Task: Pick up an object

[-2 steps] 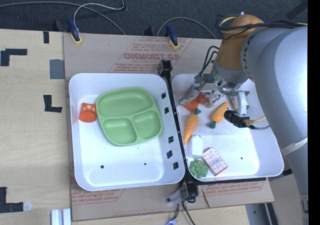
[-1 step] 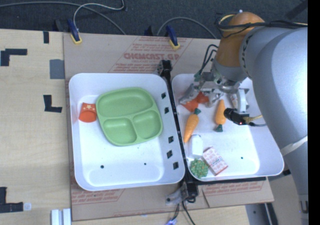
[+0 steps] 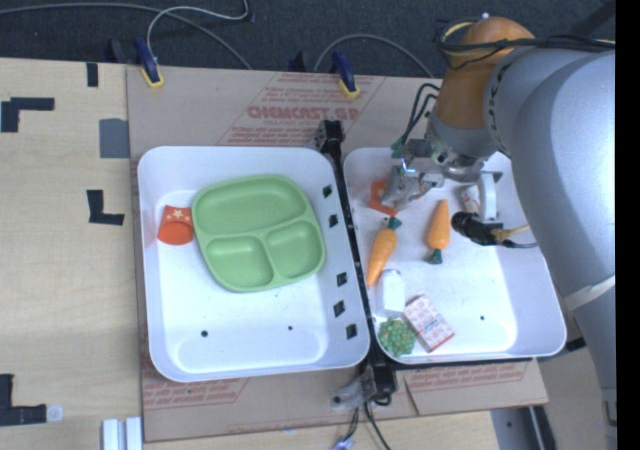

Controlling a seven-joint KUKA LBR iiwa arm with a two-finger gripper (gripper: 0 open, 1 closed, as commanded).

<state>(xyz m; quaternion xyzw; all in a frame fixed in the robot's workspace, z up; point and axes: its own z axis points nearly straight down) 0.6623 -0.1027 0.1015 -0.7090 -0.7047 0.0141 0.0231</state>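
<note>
Gripper [image 3: 408, 181] low in right bin [image 3: 520, 308]; cannot tell how it is set. Red-orange piece [image 3: 381, 197] touching or just left-below it, likeliest target. Two carrots beside: one [image 3: 381, 253] below, one [image 3: 438, 227] below-right, long axes roughly upright in view. Left bin [image 3: 170, 318] holds green divided plate [image 3: 260, 232], orange cup [image 3: 176, 225].

Fixed above the bench [image 3: 60, 238], looking down at a slant. Far enough off to take in both bins: left bin [image 3: 170, 338] near the middle, right bin [image 3: 520, 308] toward the right. Beyond the bench's far edge, dark floor along the top. Nearest the lens, the arm [image 3: 560, 138], reaching in large from the right.
</note>
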